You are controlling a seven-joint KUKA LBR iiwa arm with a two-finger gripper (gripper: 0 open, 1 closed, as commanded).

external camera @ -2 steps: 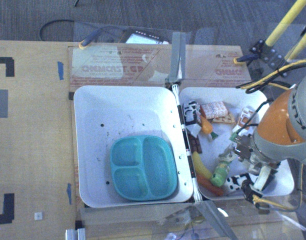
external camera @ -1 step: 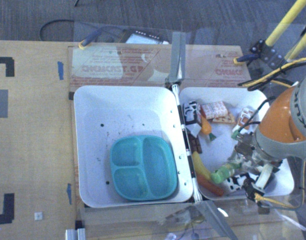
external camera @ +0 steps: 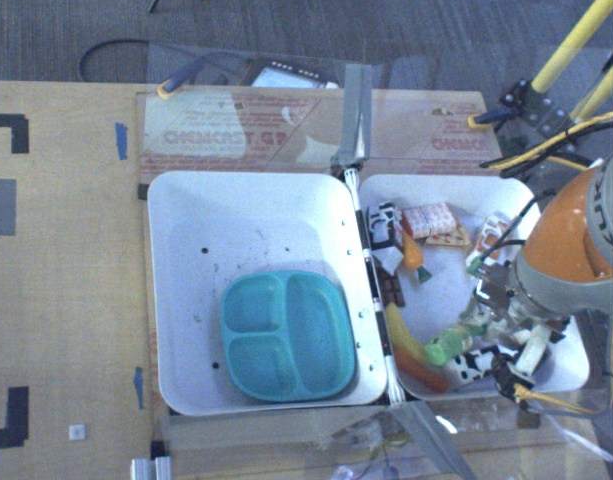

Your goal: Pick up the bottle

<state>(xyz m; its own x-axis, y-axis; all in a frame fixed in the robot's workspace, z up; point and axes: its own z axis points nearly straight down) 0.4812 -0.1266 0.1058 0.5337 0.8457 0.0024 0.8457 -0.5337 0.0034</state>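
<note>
Hovering low in the right bin, the gripper sits just at three o'clock of the green bottle; whether it grips, I cannot tell. Judged step: closing in. Next: centring over the bottle.

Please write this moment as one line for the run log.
claw: right bin, above small green plastic bottle | bottle: lying, not lifted | left bin: teal divided tray
</note>
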